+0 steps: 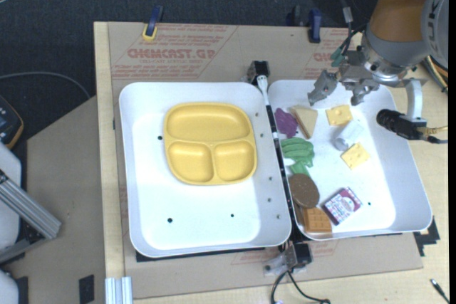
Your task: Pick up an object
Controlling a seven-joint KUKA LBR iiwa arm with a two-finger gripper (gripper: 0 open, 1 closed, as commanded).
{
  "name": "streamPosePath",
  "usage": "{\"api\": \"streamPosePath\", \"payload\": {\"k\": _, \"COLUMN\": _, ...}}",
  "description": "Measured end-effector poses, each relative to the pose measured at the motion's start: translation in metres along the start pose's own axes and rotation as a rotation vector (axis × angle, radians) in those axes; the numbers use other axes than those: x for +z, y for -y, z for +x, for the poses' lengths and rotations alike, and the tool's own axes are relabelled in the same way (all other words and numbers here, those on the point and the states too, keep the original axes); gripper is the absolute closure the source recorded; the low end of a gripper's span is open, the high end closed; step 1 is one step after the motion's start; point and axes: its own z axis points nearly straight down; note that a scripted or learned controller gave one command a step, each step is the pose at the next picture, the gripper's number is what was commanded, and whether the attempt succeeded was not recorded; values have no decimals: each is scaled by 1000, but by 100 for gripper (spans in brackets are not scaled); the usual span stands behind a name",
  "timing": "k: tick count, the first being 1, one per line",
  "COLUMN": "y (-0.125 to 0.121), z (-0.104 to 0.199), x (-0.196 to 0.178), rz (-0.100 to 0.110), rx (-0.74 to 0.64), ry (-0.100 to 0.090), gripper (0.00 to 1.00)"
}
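Observation:
My gripper (340, 90) hangs over the far edge of the right bin (399, 181), its two fingers spread open with nothing between them. Just below it in the bin lie a pale cheese wedge (307, 119) and a yellow cheese cube (339, 114). Further toward the front are a small white piece (350, 132), a second yellow cheese block (355, 155), a purple item (286, 122), a green item (298, 152), a round brown cookie (304, 189), a waffle-like cracker (316, 220) and a purple packet (343, 205).
The left bin (142, 210) holds a yellow divided plate (211, 141). A black cylindrical part (397, 123) juts over the right bin's right rim. Clamps (150, 26) sit at the far edge of the board.

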Motion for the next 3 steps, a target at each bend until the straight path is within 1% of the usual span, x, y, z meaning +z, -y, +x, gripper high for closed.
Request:
{"api": "streamPosePath", "payload": {"k": 1, "y": -3, "z": 0, "x": -9, "rz": -15, "rx": -2, "ry": 1, "gripper": 0}}
{"api": "streamPosePath", "payload": {"k": 2, "y": 1, "z": -8, "x": 51, "rz": -6, "rx": -1, "ry": 0, "gripper": 0}}
{"api": "streamPosePath", "payload": {"k": 3, "y": 7, "z": -4, "x": 113, "rz": -6, "rx": -2, "ry": -1, "gripper": 0}}
